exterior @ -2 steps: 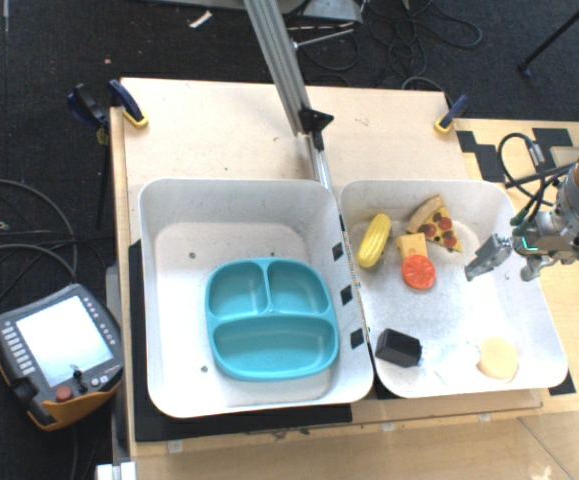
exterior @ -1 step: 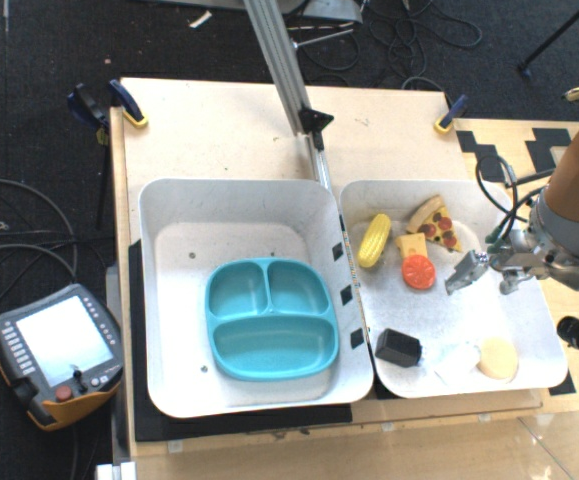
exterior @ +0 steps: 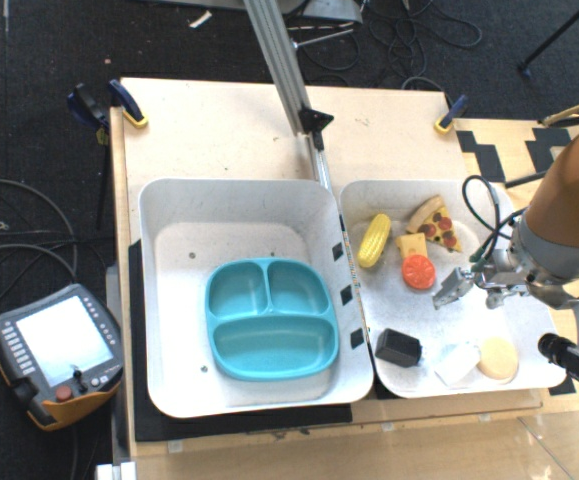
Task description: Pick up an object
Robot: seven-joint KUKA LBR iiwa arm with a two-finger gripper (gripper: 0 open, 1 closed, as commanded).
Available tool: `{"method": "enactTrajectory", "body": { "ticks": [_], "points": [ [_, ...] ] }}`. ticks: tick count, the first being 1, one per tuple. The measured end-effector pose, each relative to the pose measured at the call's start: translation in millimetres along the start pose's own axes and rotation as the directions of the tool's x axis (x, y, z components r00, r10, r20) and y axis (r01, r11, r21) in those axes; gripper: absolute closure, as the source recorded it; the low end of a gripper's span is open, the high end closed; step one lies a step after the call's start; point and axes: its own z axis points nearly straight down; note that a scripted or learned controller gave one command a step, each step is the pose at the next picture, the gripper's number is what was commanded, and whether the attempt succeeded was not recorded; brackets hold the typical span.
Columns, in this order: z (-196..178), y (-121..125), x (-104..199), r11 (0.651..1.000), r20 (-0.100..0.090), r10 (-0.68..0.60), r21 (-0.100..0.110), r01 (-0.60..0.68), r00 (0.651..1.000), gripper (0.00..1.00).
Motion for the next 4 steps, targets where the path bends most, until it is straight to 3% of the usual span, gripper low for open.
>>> {"method": "enactTrajectory", "body": {
  "ticks": [1,2,4],
  "points": [
    [44,1,3,1.0,0.0,0.0,0.0,0.0,1.0,0.0],
    [31,2,2,1.0,0.001,-0.001,-0.004,0.001,1.0,1.0],
    [-67,13,8,1.0,0.003,-0.004,-0.011,0.004,1.0,1.0]
  ]
}}
